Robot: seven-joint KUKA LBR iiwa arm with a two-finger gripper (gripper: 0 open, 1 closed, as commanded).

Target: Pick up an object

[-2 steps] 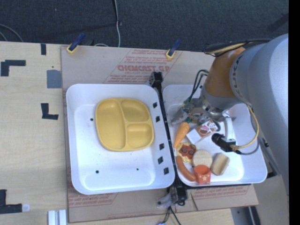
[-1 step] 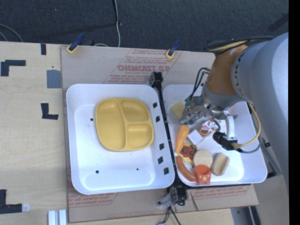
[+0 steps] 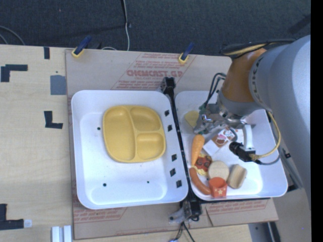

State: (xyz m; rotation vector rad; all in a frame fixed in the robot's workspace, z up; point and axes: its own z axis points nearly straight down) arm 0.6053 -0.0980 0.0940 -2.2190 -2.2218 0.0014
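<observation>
My gripper [image 3: 211, 127] hangs low over the right bin [image 3: 270, 183], near its upper left part, just above the toy food. Below it lie an orange carrot [image 3: 197, 147], a red-and-white packet [image 3: 222, 137], a pale yellow wedge [image 3: 191, 118], a round bun [image 3: 218, 170], a tan bread roll [image 3: 236, 176], a sausage [image 3: 199, 181] and a small red block [image 3: 218, 189]. The fingers point down among the carrot, the wedge and the packet, and the wrist hides how they stand.
The left bin [image 3: 86, 150] holds a yellow divided plate [image 3: 134, 133]. A black divider [image 3: 173, 130] runs between the two bins. The grey arm with its orange band [image 3: 247, 79] fills the upper right, with a black cable looping over the right bin.
</observation>
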